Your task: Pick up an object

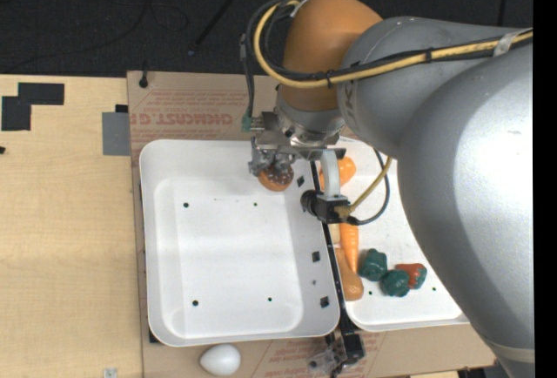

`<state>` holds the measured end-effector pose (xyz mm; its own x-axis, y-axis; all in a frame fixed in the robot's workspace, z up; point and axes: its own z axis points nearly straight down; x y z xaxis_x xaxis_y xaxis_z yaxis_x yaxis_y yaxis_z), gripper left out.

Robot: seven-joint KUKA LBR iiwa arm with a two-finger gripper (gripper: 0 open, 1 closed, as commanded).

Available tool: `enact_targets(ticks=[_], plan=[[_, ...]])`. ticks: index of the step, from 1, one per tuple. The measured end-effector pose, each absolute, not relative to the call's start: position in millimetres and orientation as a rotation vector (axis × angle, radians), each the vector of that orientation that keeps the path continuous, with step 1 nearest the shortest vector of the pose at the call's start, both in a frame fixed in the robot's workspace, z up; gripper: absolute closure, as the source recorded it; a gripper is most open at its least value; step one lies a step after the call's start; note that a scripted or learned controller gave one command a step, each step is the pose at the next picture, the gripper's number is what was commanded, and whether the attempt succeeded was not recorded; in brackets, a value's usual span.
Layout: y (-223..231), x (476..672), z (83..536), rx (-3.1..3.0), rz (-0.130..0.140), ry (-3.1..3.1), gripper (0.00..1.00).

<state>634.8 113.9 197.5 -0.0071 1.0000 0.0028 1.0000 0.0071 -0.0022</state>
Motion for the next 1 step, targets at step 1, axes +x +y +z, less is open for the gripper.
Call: enact_targets(ticks=[1], plan=[[98.0,644.9,269.6,-2.222,-0.006,-2.225,1.00]])
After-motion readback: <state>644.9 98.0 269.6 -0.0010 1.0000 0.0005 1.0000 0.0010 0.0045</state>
